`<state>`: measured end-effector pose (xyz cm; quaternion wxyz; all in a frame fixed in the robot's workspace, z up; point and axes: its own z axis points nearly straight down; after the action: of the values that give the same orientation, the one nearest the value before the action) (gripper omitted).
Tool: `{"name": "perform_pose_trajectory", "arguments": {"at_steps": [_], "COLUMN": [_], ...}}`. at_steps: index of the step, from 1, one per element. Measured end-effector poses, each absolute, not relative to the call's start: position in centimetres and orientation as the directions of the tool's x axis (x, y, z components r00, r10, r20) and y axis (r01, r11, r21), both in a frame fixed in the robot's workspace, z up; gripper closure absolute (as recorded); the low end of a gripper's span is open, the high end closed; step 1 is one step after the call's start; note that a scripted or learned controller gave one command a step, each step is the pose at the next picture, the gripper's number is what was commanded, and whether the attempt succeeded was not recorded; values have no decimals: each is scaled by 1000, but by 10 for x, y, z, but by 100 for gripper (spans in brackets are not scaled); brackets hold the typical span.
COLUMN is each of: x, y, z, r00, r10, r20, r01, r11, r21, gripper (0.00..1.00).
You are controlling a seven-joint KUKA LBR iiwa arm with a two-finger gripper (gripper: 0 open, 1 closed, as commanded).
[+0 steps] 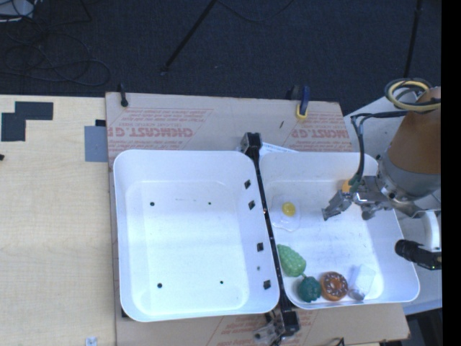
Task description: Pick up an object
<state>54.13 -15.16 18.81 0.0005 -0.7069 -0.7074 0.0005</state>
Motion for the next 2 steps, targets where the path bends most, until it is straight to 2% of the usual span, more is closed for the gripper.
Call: {"name": "perform_pose_trajectory", "arguments": {"at_steps": [1, 2], "x": [512, 512], "y": [-82, -86], "z": [261, 257], "r00": [-7, 0], "r10": [1000, 1000], "r20": [3, 1], "r01": [1000, 1000], "r11": [7, 0], "r21": [2, -3], "gripper": [0, 0]}}
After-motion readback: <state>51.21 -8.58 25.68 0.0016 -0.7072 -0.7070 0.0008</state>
